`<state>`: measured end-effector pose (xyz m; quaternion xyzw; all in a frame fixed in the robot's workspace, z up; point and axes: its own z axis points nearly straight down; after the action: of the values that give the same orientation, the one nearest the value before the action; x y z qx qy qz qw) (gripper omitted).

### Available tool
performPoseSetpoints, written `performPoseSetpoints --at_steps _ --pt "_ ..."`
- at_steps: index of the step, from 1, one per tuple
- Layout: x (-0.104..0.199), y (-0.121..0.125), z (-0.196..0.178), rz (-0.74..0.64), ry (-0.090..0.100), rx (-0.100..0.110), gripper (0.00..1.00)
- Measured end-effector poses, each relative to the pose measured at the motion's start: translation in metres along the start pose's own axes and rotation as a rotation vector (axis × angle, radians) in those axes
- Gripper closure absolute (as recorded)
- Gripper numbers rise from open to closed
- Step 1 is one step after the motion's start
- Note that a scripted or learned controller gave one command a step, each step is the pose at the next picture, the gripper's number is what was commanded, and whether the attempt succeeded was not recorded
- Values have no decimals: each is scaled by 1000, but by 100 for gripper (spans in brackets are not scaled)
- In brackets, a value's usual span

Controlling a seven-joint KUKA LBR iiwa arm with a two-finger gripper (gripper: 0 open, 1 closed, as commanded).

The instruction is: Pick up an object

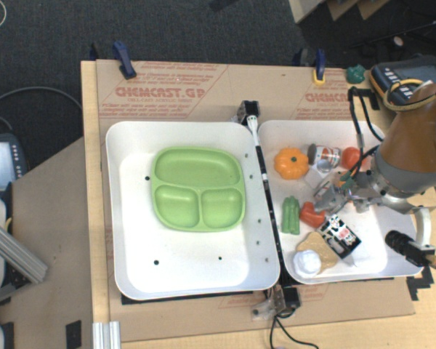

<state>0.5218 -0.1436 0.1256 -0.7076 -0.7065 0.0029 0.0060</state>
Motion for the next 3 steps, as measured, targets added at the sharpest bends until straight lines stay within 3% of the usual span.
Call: performPoseSetpoints --at_steps 1,2,3 --pt "70 -44 -150 -9 -3 -24 0" --pt "132 -44 -218 -10 -3 -22 0" --pt "93 -34 -86 4 -5 0 0"
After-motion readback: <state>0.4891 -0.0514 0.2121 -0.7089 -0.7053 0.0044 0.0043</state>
